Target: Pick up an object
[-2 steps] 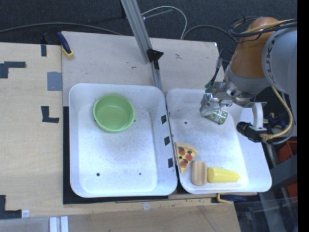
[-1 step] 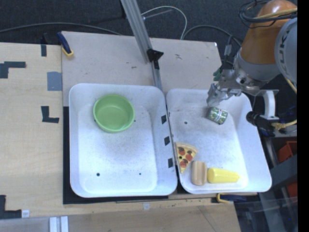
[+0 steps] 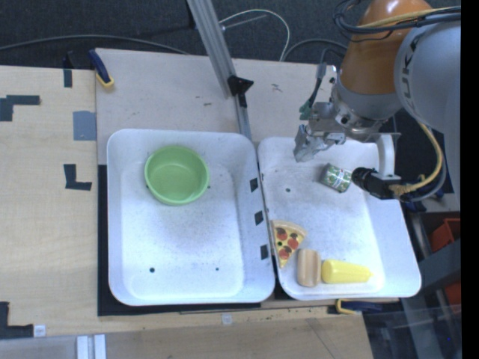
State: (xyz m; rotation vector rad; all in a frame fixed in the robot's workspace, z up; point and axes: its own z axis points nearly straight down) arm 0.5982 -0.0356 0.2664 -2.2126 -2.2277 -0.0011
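Four objects share the right bin (image 3: 389, 223): can (image 3: 337, 178), pizza slice (image 3: 287, 242), bun (image 3: 307, 268), yellow block (image 3: 345, 272). Gripper (image 3: 308, 149) hovers just left of the can, apart; jaw gap I can't make out.

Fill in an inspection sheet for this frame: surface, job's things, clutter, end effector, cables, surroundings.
Surface: two shallow white bins side by side, left bin and right bin, on a pale wooden bench.
Job's things: right bin holds a small green can on its side, a pizza slice toy, a hot dog toy and a yellow block, the last three near the front edge.
Clutter: green bowl upright in the left bin.
End effector: end effector over the right bin's back left corner, nothing seen between its fingers.
Cables: white cable loops behind the bench.
Surroundings: metal pole; tape marks on the bench.
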